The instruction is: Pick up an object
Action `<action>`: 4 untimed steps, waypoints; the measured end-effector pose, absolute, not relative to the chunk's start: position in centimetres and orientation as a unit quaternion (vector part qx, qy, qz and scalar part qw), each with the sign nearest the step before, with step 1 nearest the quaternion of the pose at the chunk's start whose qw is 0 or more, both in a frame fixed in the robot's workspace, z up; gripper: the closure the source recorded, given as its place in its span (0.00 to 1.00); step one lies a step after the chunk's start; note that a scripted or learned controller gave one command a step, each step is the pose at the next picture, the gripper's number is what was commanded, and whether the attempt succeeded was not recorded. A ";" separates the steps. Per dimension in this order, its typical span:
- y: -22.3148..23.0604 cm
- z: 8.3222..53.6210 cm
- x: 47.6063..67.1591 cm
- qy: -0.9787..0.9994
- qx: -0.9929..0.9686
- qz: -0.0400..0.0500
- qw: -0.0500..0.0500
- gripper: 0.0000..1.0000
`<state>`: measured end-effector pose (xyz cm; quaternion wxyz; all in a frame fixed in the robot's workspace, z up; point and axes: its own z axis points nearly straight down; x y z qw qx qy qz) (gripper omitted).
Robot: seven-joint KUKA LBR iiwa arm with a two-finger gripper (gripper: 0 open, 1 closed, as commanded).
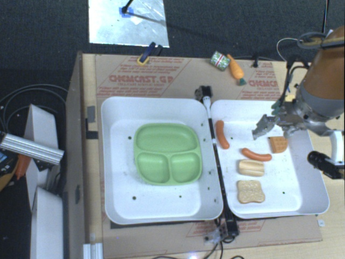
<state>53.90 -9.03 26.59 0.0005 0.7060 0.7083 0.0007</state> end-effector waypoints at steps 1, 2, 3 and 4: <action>-10.4 16.9 55.0 0.707 0.707 0.000 0.000 0.00; -11.6 8.4 56.9 0.707 0.707 0.000 0.001 0.00; -13.6 8.4 48.6 0.707 0.707 0.000 0.000 0.00; -13.5 9.5 48.8 0.708 0.706 0.002 0.001 1.00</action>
